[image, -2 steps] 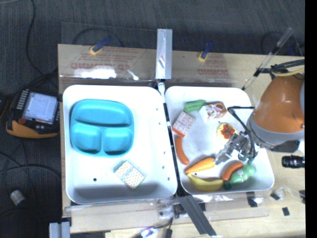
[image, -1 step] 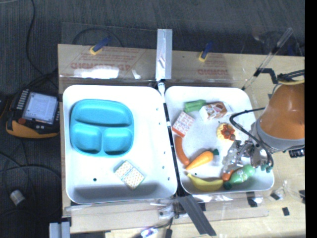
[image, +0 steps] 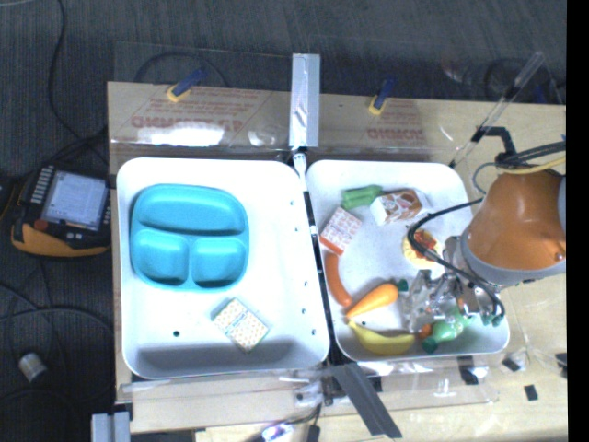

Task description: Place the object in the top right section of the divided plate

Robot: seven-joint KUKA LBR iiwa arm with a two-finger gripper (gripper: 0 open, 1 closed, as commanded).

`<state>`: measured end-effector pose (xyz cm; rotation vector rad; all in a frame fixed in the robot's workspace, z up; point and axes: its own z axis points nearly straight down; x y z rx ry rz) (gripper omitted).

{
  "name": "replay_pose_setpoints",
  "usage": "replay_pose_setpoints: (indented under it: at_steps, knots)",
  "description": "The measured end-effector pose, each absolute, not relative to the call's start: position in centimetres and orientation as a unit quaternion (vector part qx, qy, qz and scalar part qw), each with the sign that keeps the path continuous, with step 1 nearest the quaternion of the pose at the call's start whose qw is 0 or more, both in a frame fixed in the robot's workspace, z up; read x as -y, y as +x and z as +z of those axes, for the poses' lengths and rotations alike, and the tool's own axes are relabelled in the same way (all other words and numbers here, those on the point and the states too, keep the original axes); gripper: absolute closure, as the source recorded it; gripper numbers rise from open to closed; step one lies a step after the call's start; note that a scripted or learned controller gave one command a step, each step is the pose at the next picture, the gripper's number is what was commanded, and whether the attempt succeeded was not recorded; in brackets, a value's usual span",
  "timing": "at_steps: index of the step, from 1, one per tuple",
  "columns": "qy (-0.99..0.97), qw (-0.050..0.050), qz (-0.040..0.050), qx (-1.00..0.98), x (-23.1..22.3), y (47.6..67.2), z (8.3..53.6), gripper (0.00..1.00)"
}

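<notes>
Left bin (image: 147, 353) holds the plate (image: 190, 234), a blue divided one with one long section on its far side and two smaller sections on its near side. All three sections are bare. A small checkered packet (image: 240, 323) lies on the bin floor just near of the plate, apart from it.

Right bin (image: 386, 175) holds the clutter. Far side: a green piece (image: 361, 195), a white and brown packet (image: 398, 205) beside it, a red and white box (image: 340, 229) towards the left wall. Near side: a carrot (image: 375, 298) lying tilted, a banana (image: 384, 340) against the near wall, an orange strip (image: 336, 282) along the left wall, a small green item (image: 442, 331) at the near right.

The arm (image: 515, 221) reaches in from the right, with its orange band over the right rim of the right bin. The gripper (image: 431, 304) is low in the near right part of that bin, just right of the carrot and above the banana and green item. Cannot tell whether the fingers are spread or closed, nor whether anything sits between them; the metal parts blur together with the items below.

Nothing lies in the top right section of the plate. Which item is the task's object cannot be told.

A handheld device (image: 64, 212) sits on the floor left of the tabletop (image: 515, 403).
</notes>
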<state>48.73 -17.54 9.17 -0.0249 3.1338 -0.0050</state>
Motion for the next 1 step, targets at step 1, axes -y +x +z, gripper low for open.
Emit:
replay_pose_setpoints:
  at_steps: [1]
  knots:
    - [-0.008,0.008,-0.0025,-1.000,17.58,48.93,9.09,0.00]
